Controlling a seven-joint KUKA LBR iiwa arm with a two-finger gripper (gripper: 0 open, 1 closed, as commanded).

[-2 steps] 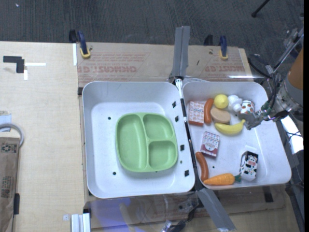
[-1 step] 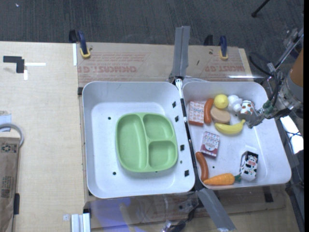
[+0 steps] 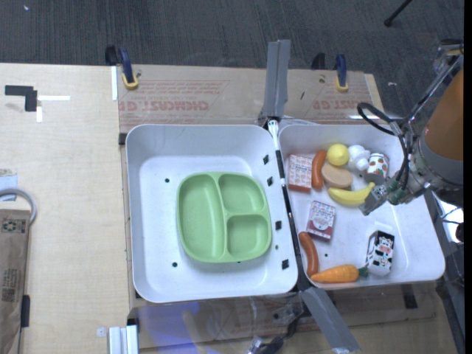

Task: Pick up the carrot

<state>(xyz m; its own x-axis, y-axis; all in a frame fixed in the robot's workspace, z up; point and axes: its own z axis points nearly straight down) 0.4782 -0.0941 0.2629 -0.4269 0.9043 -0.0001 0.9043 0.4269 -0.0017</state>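
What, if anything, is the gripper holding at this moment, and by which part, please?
Nothing that I can see. The gripper hangs beside the banana with no object between its fingers, and the carrot lies untouched near the bin's front edge.

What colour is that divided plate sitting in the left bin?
Pale green: the divided plate has three compartments, seen clearly in the camera view.

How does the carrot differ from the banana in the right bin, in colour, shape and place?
The carrot is orange with a small green end, while the banana is yellow. The carrot is nearly straight and tapers; the banana is curved. The carrot lies by the near wall of the right bin, away from the pincer; the banana lies mid-bin, right beside the pincer. Both lie flat, roughly crosswise.
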